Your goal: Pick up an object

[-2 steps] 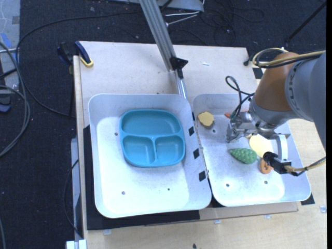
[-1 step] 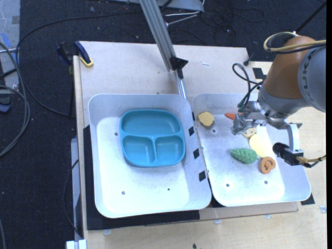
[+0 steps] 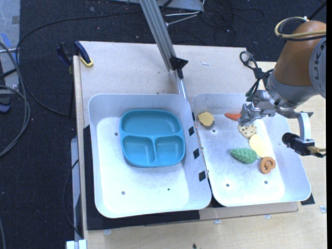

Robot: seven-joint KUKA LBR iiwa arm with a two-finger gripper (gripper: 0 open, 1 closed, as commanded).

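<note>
My gripper (image 3: 246, 120) reaches down into the right bin (image 3: 223, 176) from the right, its tip just above a round speckled cracker (image 3: 248, 130). An orange carrot-like piece (image 3: 232, 116) lies just left of the tip. A tan potato-like piece (image 3: 206, 119) sits near the bin's left wall. A green knobbly piece (image 3: 244, 155), a pale yellow piece (image 3: 260, 146) and an orange pretzel-like ring (image 3: 267, 165) lie lower in the bin. Nothing shows between the fingers.
The left bin (image 3: 104, 191) holds a blue three-compartment tray (image 3: 153, 137). A slanted metal pole (image 3: 158, 27) runs from the top down to the gap between the bins. A black and yellow tool (image 3: 83, 55) lies at the bench's far left corner.
</note>
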